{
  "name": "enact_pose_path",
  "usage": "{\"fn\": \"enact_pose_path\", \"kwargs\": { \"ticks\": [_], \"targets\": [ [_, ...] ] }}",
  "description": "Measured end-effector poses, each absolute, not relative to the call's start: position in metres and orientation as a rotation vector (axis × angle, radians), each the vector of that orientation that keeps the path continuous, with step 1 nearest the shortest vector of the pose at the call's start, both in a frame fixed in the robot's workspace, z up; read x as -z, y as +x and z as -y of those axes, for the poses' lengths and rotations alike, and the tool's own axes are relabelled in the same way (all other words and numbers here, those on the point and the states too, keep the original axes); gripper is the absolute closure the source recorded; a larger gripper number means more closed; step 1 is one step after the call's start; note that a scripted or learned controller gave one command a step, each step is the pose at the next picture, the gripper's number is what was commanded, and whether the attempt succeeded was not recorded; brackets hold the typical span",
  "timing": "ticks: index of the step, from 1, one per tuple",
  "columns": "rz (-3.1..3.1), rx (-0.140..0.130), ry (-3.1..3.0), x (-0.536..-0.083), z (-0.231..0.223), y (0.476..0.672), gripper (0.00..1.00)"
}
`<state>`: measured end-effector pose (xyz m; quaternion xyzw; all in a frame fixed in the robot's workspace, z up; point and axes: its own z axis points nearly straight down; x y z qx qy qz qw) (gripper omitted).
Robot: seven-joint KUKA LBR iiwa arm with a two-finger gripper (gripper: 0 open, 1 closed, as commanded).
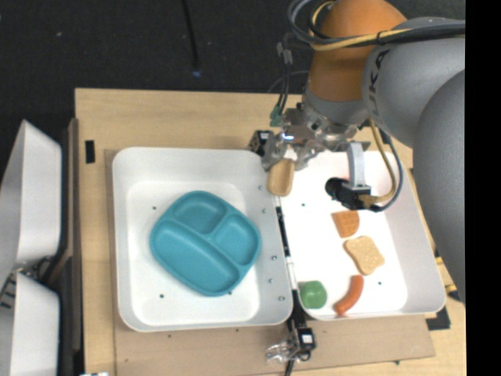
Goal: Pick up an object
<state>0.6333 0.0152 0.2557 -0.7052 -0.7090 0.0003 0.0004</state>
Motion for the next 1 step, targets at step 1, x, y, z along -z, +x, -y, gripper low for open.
{"fn": "enact_pose_path", "kwargs": {
  "ticks": [1],
  "targets": [
    [2.227,-0.001,-2.214,-0.2588,-0.0582,0.6223,1.00]
  ]
}}
